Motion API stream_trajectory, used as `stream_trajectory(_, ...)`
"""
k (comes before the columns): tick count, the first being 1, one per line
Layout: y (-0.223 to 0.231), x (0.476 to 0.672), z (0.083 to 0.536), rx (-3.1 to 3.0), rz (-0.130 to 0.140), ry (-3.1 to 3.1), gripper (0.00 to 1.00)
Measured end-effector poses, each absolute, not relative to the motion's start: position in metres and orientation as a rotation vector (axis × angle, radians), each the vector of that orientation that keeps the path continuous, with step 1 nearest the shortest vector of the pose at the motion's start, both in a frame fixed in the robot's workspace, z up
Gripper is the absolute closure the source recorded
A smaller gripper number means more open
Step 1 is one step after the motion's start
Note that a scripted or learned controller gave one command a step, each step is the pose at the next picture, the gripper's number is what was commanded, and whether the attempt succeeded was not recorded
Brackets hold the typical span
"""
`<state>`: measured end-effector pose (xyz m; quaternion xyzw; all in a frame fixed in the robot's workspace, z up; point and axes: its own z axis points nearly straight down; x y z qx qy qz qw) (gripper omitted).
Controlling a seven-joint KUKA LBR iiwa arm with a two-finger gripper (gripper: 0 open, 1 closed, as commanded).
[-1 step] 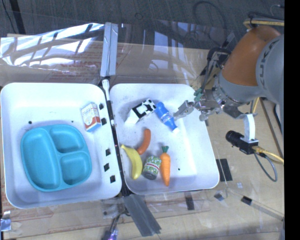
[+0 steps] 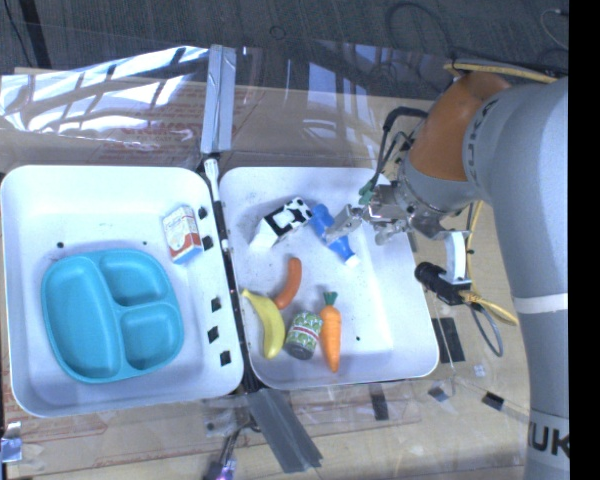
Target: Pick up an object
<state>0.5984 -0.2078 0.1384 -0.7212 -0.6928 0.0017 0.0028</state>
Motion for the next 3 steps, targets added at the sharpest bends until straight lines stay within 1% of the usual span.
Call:
stream_trajectory(1,-0.194,0.62,0.092,-2.182,0.003,-2.252,0.0)
stream_trajectory(2,-0.193,0.62,0.102,-2.175,0.004,-2.256,1.0)
stream_trajectory(3,-0.189,0.618,0.209,-2.099,0.001,-2.337,1.0)
